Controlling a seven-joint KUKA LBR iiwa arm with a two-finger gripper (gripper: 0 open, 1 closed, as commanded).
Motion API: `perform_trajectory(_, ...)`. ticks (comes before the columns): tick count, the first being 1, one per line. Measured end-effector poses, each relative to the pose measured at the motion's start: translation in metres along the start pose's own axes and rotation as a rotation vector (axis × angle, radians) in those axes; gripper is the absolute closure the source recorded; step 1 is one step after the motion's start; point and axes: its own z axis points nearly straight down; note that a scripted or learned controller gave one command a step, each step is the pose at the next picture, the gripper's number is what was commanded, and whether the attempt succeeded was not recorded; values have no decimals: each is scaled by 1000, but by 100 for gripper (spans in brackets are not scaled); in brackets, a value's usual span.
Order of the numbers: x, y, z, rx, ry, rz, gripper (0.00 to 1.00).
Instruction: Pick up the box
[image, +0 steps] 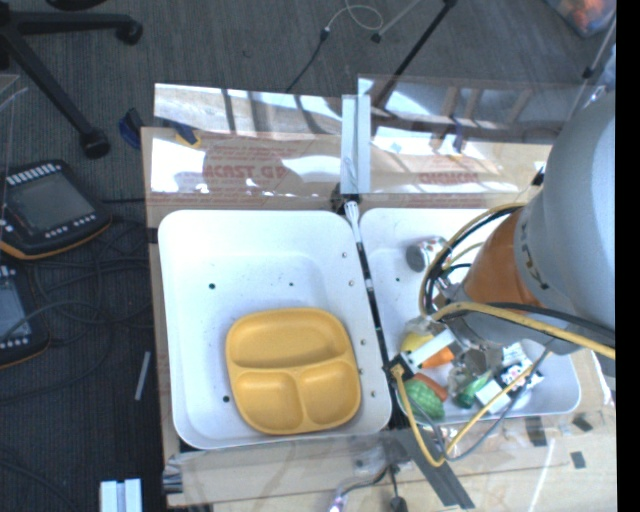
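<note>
Box (431, 351), orange and white, just beside end effector (467, 373) in right-hand bin (395, 245)

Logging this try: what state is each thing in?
Yellow plate: right way up, flat in the left bin.
Gripper: low in the right bin, among the small things.
Green thing: lying in that bin's near-left corner.
Orange piece: lying beside it.
White box: tilted, beside the gripper; whether held, cannot tell.

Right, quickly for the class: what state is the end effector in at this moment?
End effector: low over the right bin, open or closed cannot be told, nothing seen held.
</note>
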Motion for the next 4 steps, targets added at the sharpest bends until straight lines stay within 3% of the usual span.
perform_trajectory(1, -2, 0, -9, 4, -6, 3, 100)
perform_trajectory(2, -2, 0, -9, 5, -6, 3, 0)
perform_trajectory(3, -2, -3, 1, 2, -7, 3, 0)
perform_trajectory(4, -3, -2, -8, 4, -10, 5, 100)
